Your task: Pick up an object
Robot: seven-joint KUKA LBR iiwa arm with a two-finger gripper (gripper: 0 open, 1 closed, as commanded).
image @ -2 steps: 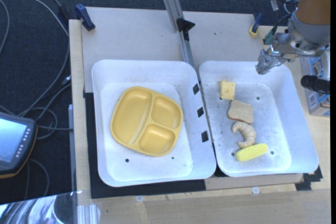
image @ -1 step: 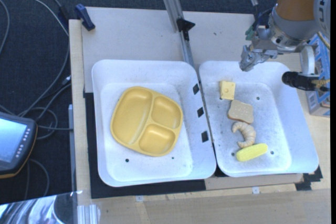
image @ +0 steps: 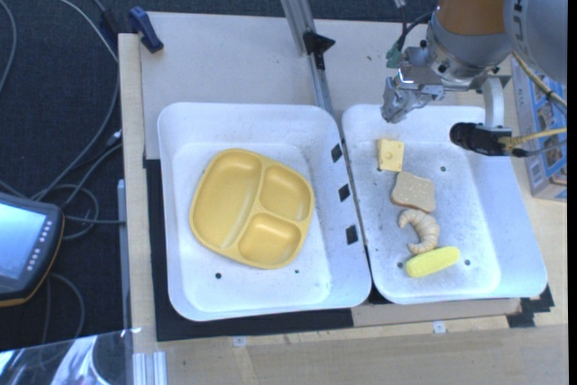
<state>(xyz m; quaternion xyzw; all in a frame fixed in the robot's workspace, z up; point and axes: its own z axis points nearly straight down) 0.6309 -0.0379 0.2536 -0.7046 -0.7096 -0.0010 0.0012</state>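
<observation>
The left bin (image: 180,140) holds a yellow divided plate (image: 251,208). In the right bin (image: 505,221) lie 4 items: cheese cube (image: 390,154), bread slice (image: 414,191), shrimp (image: 422,228) and corn cob (image: 432,262). The end effector (image: 394,108) hangs just above the cheese cube, holding nothing; whether it is spread, I cannot tell.

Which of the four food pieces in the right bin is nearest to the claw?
The yellow cheese wedge, topmost in the row, just below the claw; the others lie farther down.

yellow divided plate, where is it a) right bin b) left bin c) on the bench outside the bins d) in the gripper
b, the yellow divided plate lies flat in the left bin, while the food pieces sit in the right bin.
</observation>
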